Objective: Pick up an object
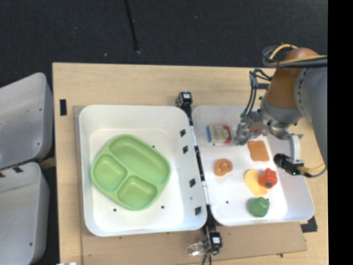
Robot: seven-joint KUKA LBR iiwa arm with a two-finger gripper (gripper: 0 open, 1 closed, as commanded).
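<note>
In the right bin [292,203] lie a small red-and-white packet [219,133], an orange ring [223,167], a tan slab like toast [258,150], a yellow piece [252,181], a red pepper-like toy [268,178] and a green pepper-like toy [257,206]. My gripper [242,134] hangs low at the bin's far side, just right of the packet and left of the tan slab. Nothing shows between its tips from this angle.
The left bin [88,203] holds a green divided plate [130,171]. Small black clips run along the seam between the bins [196,164]. The grey arm with its orange band [284,87] covers the right bin's far right corner.
</note>
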